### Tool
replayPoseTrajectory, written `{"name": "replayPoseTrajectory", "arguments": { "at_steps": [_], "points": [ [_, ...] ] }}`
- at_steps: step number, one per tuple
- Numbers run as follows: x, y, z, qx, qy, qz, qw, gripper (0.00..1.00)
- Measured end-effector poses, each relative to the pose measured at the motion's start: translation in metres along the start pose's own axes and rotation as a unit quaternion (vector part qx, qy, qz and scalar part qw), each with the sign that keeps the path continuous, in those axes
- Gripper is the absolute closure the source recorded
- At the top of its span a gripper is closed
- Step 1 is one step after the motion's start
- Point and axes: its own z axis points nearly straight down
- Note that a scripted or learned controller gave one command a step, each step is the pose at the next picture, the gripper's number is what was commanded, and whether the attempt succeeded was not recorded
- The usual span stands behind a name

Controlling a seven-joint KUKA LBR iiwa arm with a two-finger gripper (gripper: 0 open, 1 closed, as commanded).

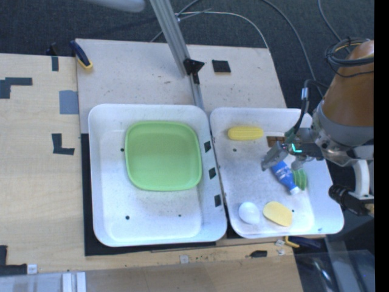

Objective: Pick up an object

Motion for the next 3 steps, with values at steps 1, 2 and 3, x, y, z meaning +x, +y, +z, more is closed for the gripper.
{"name": "replayPoseTrajectory", "arguments": {
  "at_steps": [1, 2, 3],
  "points": [
    [0.000, 0.000, 0.000, 0.000, 0.000, 0.000, 1.0000, 0.00],
    [-0.009, -0.005, 0.053, 0.002, 0.000, 0.001, 1.0000, 0.00],
    [-0.004, -0.002, 0.097, 0.002, 0.000, 0.000, 1.0000, 0.00]
  ]
}}
